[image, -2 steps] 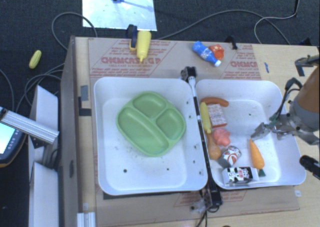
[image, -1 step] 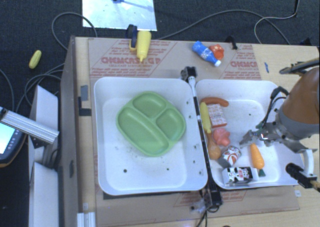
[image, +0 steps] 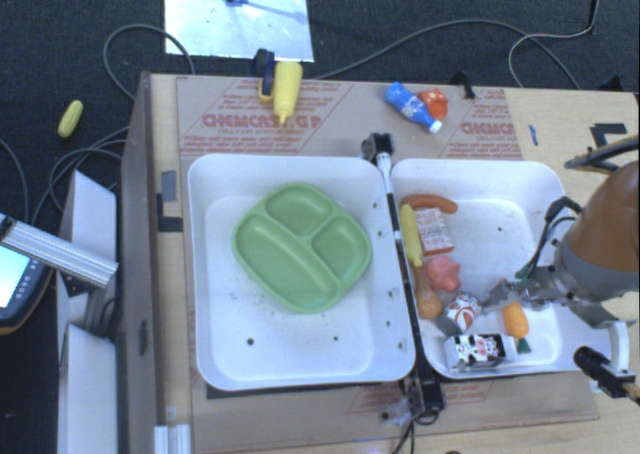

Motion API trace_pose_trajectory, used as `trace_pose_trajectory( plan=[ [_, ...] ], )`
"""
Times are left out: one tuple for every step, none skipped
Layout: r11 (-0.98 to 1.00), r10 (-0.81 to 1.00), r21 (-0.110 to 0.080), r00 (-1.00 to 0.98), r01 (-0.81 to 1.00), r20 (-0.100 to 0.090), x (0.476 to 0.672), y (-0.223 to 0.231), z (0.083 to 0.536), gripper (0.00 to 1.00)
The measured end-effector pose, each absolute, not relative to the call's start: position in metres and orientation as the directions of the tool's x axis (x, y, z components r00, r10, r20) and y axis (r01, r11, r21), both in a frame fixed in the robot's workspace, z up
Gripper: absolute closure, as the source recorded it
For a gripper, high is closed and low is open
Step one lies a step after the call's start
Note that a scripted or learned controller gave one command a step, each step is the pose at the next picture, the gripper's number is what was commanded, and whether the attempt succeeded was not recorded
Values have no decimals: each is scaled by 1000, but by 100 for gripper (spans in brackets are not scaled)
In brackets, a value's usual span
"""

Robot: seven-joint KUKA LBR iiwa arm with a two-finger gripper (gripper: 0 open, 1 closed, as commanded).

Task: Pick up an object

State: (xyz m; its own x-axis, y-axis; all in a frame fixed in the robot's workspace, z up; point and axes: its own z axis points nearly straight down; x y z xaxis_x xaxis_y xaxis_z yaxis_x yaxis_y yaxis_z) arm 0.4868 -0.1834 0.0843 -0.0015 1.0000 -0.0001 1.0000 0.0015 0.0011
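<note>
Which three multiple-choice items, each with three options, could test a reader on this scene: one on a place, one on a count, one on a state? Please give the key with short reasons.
1. Where does the green divided plate lie?
A. In the left bin
B. In the right bin
C. On the cardboard behind the bins

2. How many compartments does the plate have?
A. Two
B. Three
C. Five

3. How does the yellow bottle lie?
A. Standing among the toys in the right bin
B. On its side on the cardboard behind the bins
C. On the green plate

Key:
1 A: the plate rests alone on the floor of the left bin.
2 B: raised ridges part it into one long section and two smaller ones.
3 B: it lies flat on the printed cardboard, beyond the left bin's far rim.
</note>
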Motion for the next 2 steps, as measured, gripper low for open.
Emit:
trace_pose_trajectory(
  plan=[
    [3, 1000, 4, -3, 1000, 0, 488, -183, 95, 100],
    [4, 1000, 4, -4, 1000, 1, 535, -78, 185, 100]
  ],
)
